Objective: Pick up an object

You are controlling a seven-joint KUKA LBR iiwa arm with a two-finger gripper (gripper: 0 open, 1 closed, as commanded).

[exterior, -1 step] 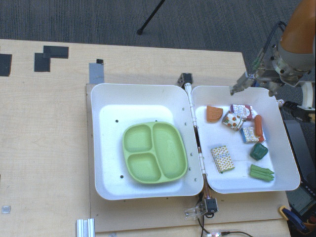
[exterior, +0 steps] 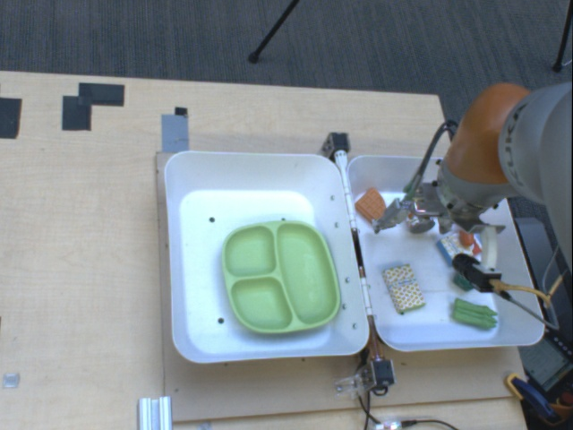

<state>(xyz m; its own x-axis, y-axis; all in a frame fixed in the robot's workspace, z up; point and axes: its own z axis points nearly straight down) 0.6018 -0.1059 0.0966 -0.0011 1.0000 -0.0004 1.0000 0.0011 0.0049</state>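
Observation:
My gripper [exterior: 401, 221] hangs over the upper middle of the right bin [exterior: 528, 330], fingers apart with nothing between them. An orange block [exterior: 370, 204] lies just left of the gripper, near the bin's upper left corner. Below the gripper a pale patterned pad [exterior: 404, 288] rests on the bin floor. A green ridged piece [exterior: 474, 314] sits at the lower right. A small blue, white and red item [exterior: 458, 243] lies to the right of the gripper, partly under the arm.
The left bin [exterior: 192, 240] holds a light green divided plate [exterior: 281, 277] with three compartments. A raised divider [exterior: 354, 240] separates the two bins. The grey arm with its orange band [exterior: 483, 141] comes in over the right bin's upper right.

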